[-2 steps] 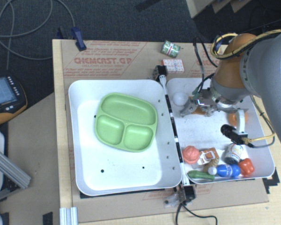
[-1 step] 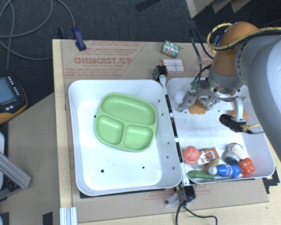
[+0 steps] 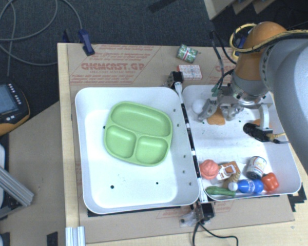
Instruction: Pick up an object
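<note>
Gripper: the gripper (image 3: 217,111) hangs low over the far-left part of the right bin (image 3: 231,143). Its fingers look spread, one to each side of a thing and pinching nothing that I can see.
Task's thing: a small orange-tan lump (image 3: 216,120) lies on the floor of the right bin near its far-left corner, just under the fingertips. It is the likeliest target.
Neighbour: a white ball (image 3: 197,106) sits in the same corner of the right bin, close against its left wall and just beside the nearer finger.
Risk, nudged ball: that finger could touch the ball on the way down and send it rolling. The ball is round and loose, so it may also roll into the lump.
Risk, slipped grip: the lump looks low and rounded. If the fingers close high on it, they may ride over the top and come up with nothing.
Risk, wall strike: the left wall of the right bin is close, so any drift that way would bring a fingertip against the rim.
Open room: the middle of the right bin is bare floor, giving free space to lift and swing toward its centre.
Crowded edge: a pink ball (image 3: 209,169), a can (image 3: 256,166) and a blue bottle (image 3: 249,187) crowd the near wall of the right bin, well apart from the gripper.
Beyond: the left bin (image 3: 92,137), holding a green plate (image 3: 138,133), abuts the right bin's left wall.
</note>
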`<state>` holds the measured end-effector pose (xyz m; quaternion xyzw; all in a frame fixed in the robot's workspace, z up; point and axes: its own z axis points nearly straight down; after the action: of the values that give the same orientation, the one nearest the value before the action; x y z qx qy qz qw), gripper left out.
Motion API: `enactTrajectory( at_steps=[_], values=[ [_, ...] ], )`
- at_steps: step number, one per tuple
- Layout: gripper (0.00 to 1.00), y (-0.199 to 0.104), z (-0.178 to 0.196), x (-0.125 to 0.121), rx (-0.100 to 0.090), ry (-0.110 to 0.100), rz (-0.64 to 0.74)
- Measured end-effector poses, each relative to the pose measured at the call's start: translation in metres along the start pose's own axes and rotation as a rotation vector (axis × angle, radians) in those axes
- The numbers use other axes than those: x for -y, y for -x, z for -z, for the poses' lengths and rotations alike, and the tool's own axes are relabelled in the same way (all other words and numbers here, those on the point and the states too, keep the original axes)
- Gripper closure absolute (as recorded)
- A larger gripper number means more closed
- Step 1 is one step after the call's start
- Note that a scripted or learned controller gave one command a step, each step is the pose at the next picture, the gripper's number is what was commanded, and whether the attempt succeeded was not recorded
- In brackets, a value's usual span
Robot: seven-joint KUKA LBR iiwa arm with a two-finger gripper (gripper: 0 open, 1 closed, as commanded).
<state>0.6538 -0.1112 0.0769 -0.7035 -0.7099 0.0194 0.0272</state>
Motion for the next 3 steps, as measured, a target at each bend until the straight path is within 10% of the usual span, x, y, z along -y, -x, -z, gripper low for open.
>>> enactTrajectory(
  at_steps=[3],
  values=[
    [0.0,0.0008,0.0002,-0.0002,0.003,0.003,-0.003]
  ],
)
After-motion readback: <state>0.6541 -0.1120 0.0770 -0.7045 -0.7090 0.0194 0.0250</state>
